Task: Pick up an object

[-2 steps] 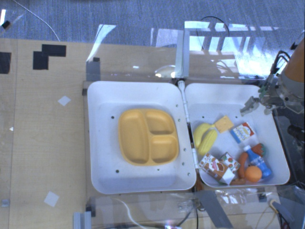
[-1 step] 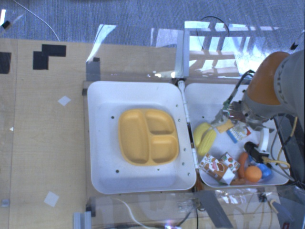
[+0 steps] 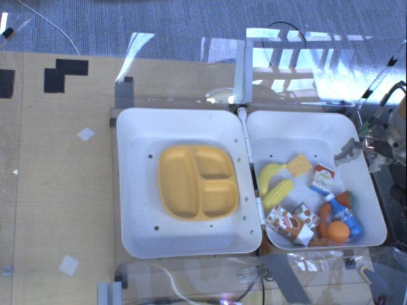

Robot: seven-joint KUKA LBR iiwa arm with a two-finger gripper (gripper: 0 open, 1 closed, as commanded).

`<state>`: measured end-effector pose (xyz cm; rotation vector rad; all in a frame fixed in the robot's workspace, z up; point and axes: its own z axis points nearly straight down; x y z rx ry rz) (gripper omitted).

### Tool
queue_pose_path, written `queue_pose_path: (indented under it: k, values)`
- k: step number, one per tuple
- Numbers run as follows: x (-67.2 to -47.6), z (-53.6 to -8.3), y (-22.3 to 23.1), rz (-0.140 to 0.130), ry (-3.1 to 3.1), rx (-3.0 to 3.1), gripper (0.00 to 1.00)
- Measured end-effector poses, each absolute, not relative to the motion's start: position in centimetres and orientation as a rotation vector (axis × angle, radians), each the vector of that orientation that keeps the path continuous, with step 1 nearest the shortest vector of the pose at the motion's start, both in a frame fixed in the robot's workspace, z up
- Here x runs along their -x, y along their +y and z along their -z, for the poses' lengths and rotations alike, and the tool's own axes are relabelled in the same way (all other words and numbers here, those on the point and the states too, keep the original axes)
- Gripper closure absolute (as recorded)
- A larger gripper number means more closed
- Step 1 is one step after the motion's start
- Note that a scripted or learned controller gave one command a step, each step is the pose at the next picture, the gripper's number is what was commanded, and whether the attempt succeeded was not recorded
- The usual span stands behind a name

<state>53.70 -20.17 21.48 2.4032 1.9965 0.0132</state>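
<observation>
though glossy, curved yellow banana (image 3: 275, 184)

In the right bin (image 3: 286, 132) you see a yellow banana (image 3: 273, 184) near its left edge, a cracker (image 3: 299, 166) beside it, and cartons, a bottle and an orange (image 3: 338, 232) toward its front right corner.

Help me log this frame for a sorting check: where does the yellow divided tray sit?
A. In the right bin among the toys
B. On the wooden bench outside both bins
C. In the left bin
C: the yellow divided tray lies flat in the left bin, while the banana and other toys lie in the right bin.
</observation>
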Motion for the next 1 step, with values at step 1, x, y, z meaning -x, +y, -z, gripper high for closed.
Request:
queue_pose_path:
  k: [1]
  values:
    - [-51.63, -21.31, -13.86, -0.006, 2.05, -2.377, 0.0]
